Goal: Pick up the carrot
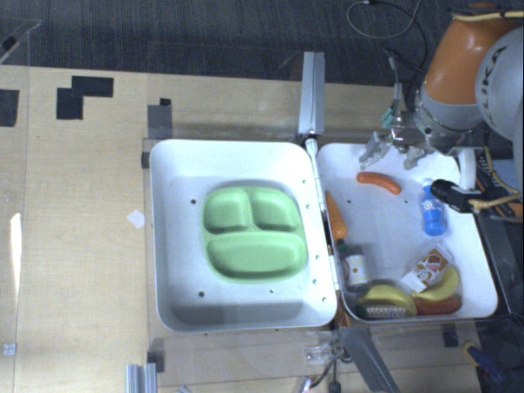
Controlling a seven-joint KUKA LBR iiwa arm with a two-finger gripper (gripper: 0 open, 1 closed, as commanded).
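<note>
- Your claw hangs over the far edge of the right bin, fingers spread and holding nothing.
- Near wall first: bananas, a small jar and a packet crowd together; no label is legible from here.
- Your carrot lies tight against the divider wall, so a finger could jam on the rim.
- Beware the sausage just below the claw; it looks carrot-like, and a blue bottle stands beside it.

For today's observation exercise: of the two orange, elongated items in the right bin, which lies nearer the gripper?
The sausage-like piece in the bin's upper middle, just below the gripper. The carrot lies farther off, along the left wall.
</note>
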